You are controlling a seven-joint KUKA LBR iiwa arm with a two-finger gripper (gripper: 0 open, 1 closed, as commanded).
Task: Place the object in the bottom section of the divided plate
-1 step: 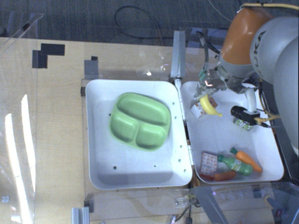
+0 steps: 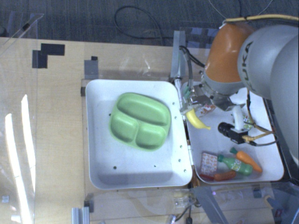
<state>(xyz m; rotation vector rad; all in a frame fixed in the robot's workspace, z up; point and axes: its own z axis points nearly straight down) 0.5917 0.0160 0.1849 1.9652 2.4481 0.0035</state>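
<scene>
Gripper closed on the banana, which hangs just below the jaws, plate well left.

My arm is a fat, smooth grey casing with dark lettering on its side, and a glossy orange band rounds it off above the wrist. Below the band sits a grey collar, with thin black cables looping out beside it. A yellow cable runs along my top edge.
</scene>
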